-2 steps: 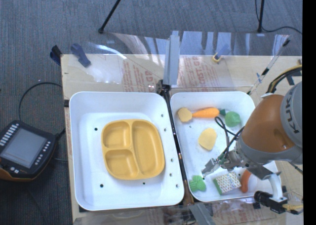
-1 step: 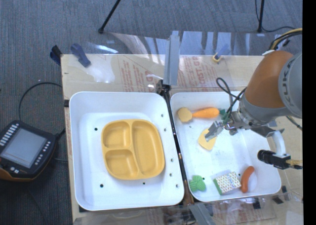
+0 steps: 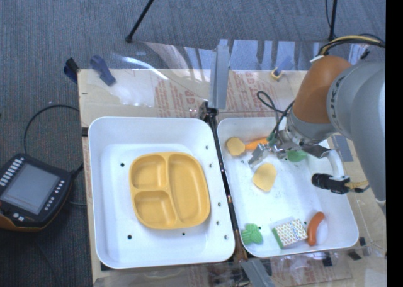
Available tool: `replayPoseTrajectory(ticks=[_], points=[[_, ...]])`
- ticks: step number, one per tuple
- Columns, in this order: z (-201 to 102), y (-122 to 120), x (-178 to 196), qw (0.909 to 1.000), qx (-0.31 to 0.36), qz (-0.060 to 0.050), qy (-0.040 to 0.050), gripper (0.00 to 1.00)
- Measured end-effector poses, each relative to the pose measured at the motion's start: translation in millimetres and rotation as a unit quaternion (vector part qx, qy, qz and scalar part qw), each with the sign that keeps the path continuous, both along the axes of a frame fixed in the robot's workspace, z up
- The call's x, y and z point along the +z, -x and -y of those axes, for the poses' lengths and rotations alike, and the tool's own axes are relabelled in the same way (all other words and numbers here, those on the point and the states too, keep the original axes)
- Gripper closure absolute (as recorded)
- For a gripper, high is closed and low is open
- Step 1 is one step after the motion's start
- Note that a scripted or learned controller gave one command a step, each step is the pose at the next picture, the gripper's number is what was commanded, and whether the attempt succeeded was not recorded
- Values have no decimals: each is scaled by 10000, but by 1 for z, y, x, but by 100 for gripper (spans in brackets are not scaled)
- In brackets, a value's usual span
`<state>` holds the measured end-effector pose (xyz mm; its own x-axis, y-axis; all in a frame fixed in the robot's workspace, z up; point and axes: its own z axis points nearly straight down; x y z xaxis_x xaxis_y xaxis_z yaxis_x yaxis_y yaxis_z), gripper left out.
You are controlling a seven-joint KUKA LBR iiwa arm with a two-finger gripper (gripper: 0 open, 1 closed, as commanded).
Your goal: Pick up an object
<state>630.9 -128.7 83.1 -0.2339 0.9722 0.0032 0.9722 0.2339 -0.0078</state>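
My gripper (image 3: 263,153) is low in the right bin (image 3: 343,216), near its back left part. It hangs just above a pale yellow wedge-shaped piece (image 3: 264,177) and just right of a round yellow piece (image 3: 235,146). An orange carrot-like stick (image 3: 256,143) lies right behind the gripper, touching or nearly touching it. A green piece (image 3: 296,155) is partly hidden under the wrist. I see nothing clearly held.
Along the right bin's front lie a green leafy toy (image 3: 252,234), a small checkered block (image 3: 289,233) and an orange-and-white piece (image 3: 317,228). The left bin (image 3: 107,153) holds a yellow divided plate (image 3: 169,189). A ridge (image 3: 220,172) separates the bins.
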Motion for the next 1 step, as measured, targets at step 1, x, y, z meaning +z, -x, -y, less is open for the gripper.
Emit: replayPoseTrajectory(ticks=[1], points=[[-8, 57, 4, 9965, 834, 27, -5, 0]])
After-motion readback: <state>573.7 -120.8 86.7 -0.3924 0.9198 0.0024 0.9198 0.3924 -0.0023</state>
